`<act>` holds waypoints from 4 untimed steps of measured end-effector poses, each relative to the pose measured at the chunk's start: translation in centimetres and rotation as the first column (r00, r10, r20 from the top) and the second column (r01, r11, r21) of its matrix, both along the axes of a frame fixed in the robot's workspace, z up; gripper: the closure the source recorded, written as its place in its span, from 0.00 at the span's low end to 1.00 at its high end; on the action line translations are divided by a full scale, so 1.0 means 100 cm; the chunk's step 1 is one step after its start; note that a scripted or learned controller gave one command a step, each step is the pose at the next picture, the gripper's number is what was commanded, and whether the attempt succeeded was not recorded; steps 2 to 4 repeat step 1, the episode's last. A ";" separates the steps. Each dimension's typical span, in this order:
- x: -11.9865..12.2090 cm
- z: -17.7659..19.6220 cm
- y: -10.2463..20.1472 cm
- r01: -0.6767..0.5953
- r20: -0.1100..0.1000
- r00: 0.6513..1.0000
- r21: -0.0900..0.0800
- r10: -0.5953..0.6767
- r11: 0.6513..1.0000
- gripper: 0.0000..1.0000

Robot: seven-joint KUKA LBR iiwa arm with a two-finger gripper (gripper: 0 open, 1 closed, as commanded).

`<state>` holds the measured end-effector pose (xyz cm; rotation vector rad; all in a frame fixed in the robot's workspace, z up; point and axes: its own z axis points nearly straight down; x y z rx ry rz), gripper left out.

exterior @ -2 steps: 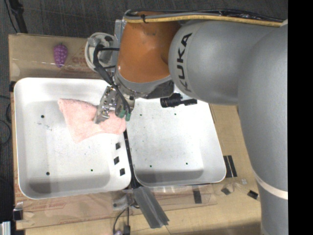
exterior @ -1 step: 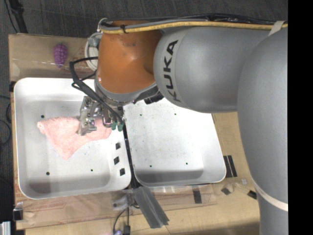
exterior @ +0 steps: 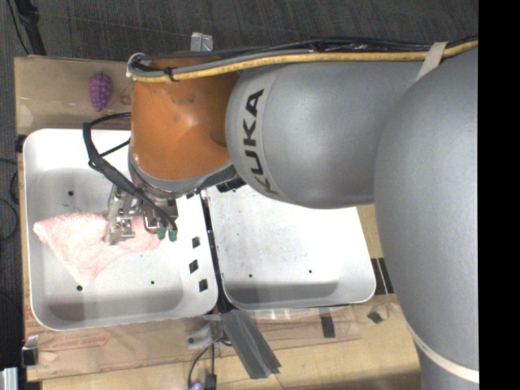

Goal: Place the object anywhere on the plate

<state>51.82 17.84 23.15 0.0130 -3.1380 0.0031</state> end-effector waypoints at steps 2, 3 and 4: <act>0.000 0.000 0.000 0.001 0.001 1.000 0.000 -0.001 1.000 0.00; 0.000 0.000 0.000 0.001 0.001 1.000 0.000 -0.001 1.000 0.00; 0.000 0.000 0.000 0.001 0.001 1.000 0.000 -0.001 1.000 0.00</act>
